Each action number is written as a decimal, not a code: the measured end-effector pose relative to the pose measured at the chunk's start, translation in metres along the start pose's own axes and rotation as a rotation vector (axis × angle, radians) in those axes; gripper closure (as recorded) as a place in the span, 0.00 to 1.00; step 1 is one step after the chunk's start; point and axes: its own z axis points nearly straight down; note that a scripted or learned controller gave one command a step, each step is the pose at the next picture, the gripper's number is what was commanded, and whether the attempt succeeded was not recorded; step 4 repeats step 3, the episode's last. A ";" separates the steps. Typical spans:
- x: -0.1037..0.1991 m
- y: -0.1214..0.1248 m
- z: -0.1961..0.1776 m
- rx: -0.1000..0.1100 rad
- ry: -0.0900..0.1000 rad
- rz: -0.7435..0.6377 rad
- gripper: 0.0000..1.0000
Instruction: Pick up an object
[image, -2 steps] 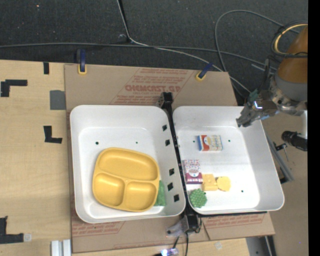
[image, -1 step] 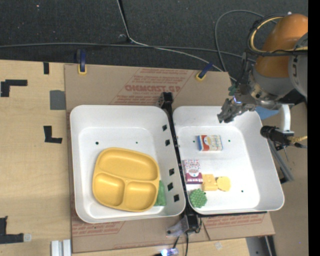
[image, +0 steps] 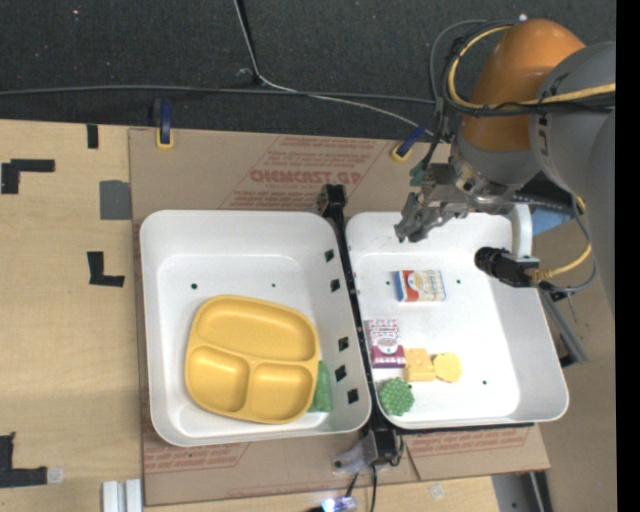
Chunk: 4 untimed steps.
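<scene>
My gripper (image: 413, 229) hangs over the back left part of the right bin (image: 520, 330), above and behind a small white, blue and red box (image: 418, 286). Nothing shows between its fingers. Further forward in that bin lie a purple and white packet (image: 384, 341), a yellow block with a round yellow piece (image: 433, 366) and a green knobbly object (image: 397, 397). The left bin (image: 170, 240) holds a yellow divided tray (image: 250, 358) with a green item (image: 322, 388) tucked at its right edge.
The two bins meet at a dark divider (image: 345, 290) with clips. Cardboard (image: 290, 170) lies under the bins on the wooden bench. A black cable (image: 300, 90) runs across the back. The arm's body and a black fitting (image: 500, 264) overhang the right bin's back right.
</scene>
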 end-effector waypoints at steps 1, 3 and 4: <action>0.060 0.014 0.010 0.001 -0.001 0.000 1.00; 0.164 0.038 0.019 0.000 -0.002 0.003 1.00; 0.164 0.038 0.019 0.000 -0.002 0.003 1.00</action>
